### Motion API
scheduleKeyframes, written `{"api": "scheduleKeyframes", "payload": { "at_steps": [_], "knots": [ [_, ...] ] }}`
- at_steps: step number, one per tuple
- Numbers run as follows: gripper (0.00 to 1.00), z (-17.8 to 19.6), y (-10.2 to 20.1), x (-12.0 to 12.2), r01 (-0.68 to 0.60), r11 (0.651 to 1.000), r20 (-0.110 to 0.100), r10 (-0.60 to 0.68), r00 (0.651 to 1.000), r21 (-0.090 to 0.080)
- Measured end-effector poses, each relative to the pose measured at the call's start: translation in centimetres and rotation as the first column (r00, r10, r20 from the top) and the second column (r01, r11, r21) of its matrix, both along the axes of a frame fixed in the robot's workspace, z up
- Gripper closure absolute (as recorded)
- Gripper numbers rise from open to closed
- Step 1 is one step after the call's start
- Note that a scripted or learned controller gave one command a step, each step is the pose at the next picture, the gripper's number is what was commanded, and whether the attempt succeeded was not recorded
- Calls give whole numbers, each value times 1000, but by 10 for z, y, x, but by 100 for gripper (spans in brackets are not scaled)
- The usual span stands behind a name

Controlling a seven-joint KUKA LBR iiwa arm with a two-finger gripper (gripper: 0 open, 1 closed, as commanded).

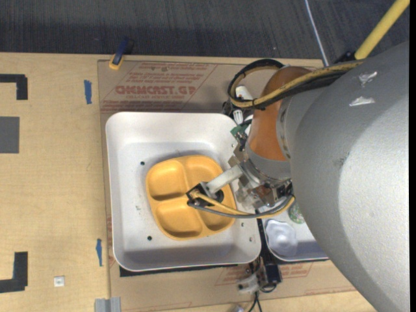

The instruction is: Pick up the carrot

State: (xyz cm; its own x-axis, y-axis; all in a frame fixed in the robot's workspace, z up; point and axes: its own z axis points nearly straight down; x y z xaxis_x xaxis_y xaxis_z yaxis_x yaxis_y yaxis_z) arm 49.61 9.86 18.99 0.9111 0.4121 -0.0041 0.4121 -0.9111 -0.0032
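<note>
The gripper hangs low over the right rim of the left white bin, where the two bins meet. The grey arm and its orange band cover the gripper from above. A yellow divided plate lies in the middle of the left bin, its right edge just left of the gripper. The arm hides most of the right bin.
A crumpled clear or pale thing lies in the near left corner of the right bin, with a small green bit just above it. Brown cardboard lies under both bins. A blue and yellow clip sits at the cardboard's far edge.
</note>
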Motion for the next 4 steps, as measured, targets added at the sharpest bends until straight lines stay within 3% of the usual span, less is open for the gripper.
{"api": "scheduleKeyframes", "payload": {
  "at_steps": [1,2,3,4],
  "knots": [
    [100,63,17,-16,220,975,6,-220,975,-1],
    [100,40,10,-17,223,975,3,-223,975,-1],
    [100,68,5,-16,198,980,6,-198,980,-1],
    [100,33,-1,-17,209,978,0,-209,978,-1]
  ]
}}
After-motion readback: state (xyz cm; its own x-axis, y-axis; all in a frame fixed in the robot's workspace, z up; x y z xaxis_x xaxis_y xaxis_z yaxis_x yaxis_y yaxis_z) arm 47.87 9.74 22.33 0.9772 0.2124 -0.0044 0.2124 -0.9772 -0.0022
